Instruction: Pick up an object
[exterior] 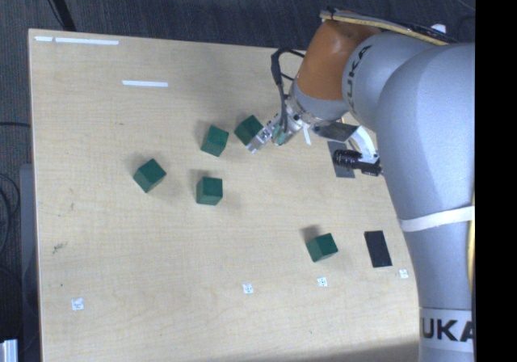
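Note:
Several green cubes lie on the pale wooden bench top (121, 255). One green cube (248, 129) sits at the tip of my gripper (264, 138), touching or just left of its fingers. Another cube (214, 141) lies a little farther left. A third cube (209, 190) rests below that, one more cube (149, 174) lies toward the left, and a lone cube (322, 246) sits near the lower right. The grey arm with its orange band (327, 61) reaches in from the right, tilted down toward the bench.
A small black rectangular piece (377, 248) lies at the lower right beside the lone cube. A white tape strip (145, 83) marks the upper left. Small white markers (248, 288) dot the front edge. The large arm body (428, 158) covers the right side.

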{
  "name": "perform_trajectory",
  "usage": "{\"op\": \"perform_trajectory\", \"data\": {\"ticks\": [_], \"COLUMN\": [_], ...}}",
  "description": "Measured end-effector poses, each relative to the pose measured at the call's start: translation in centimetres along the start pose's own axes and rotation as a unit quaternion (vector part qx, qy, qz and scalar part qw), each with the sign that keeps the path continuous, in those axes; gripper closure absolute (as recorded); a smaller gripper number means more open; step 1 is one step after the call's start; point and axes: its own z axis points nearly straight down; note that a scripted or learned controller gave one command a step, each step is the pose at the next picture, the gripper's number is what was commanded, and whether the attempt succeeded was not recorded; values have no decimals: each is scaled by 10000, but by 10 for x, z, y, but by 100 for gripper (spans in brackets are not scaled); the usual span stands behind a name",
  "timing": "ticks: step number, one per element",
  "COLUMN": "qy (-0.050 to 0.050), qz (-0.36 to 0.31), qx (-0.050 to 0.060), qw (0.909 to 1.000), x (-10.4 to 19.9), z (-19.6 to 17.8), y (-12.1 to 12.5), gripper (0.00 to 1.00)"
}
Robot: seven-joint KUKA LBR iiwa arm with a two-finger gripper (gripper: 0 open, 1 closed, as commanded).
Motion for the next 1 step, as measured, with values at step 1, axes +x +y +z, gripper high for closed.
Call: {"op": "perform_trajectory", "data": {"ticks": [1], "qy": [12], "qz": [279], "qx": [10], "qw": [9996], "x": [44], "z": [-178], "y": [2], "gripper": [100]}}
